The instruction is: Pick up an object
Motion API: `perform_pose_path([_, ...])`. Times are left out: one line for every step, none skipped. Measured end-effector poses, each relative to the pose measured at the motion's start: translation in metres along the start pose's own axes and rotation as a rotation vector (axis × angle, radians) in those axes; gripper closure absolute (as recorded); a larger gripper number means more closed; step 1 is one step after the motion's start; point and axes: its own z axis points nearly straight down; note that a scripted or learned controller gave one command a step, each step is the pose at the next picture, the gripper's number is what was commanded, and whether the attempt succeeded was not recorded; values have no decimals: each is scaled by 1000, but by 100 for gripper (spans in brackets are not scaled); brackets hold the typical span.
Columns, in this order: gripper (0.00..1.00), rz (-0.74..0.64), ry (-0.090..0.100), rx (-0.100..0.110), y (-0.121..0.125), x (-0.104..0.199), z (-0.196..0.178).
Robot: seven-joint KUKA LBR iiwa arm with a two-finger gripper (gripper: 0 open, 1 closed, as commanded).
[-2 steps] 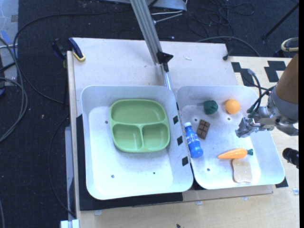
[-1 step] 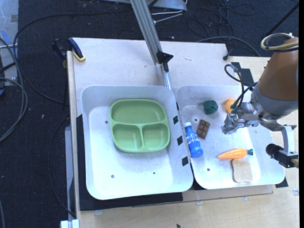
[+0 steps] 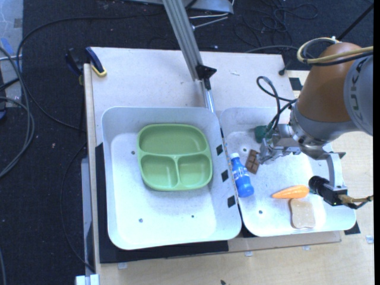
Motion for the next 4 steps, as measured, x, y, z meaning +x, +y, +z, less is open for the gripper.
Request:
perform_pose_path([100,0,0,-3,23,45,-11])
perform_pose_path([100,0,-1,-1,47,93,0])
perform_pose_path([100,-1,0,-2,60,144,2])
perform_pose_path([0,4,-1,0,59,140,2])
